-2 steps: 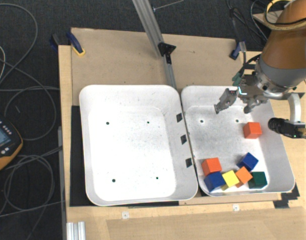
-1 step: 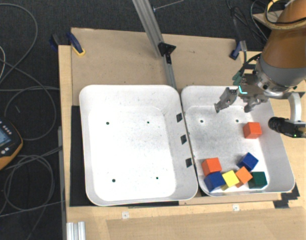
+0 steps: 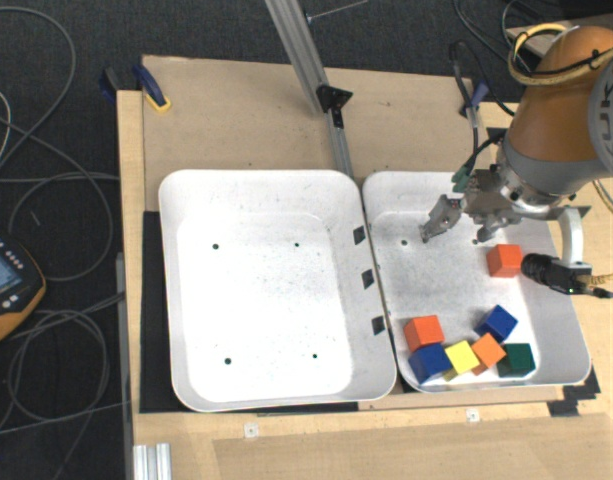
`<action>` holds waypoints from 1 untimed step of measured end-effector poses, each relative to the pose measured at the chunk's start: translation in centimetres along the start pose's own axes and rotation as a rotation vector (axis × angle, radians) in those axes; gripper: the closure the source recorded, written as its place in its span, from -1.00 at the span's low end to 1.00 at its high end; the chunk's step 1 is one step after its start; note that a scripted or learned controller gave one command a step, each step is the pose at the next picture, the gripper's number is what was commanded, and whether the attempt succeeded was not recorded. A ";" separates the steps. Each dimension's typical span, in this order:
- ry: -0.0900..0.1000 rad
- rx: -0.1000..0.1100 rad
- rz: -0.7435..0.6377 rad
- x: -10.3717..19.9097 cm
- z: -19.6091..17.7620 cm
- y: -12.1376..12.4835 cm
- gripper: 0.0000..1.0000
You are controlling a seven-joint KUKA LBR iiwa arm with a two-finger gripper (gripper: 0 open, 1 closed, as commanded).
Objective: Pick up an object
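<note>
My gripper [image 3: 456, 228] hangs over the upper middle of the right bin [image 3: 406, 268], its two fingers spread open with nothing between them. An orange cube [image 3: 504, 260] lies just to the right of the fingers, apart from them. Along the bin's front edge sits a cluster of cubes: an orange one [image 3: 423, 330], a blue one [image 3: 429, 362], a yellow one [image 3: 461, 356], a smaller orange one [image 3: 488, 349], another blue one [image 3: 499, 321] and a dark green one [image 3: 518, 359].
The left bin [image 3: 256, 288] lies beside the right one, with black clips [image 3: 367, 278] on the shared rim. A metal pole [image 3: 306, 58] slants up from behind the bins. Cables and a handheld pendant [image 3: 6, 283] lie on the floor at left.
</note>
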State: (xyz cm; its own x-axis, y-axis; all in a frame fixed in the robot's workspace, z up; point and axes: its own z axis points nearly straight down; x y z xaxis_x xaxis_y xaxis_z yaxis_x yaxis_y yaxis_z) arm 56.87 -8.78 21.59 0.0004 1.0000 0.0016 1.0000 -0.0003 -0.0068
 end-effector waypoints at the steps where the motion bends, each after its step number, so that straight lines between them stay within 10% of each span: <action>1: 0.000 0.000 0.000 -0.1 4.3 -0.1 -1.00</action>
State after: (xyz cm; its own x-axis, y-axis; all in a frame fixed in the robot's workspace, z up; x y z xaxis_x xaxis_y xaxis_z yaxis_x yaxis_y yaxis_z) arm 56.73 -8.90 17.33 0.0008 1.0000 0.0019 1.0000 -0.0007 -0.0068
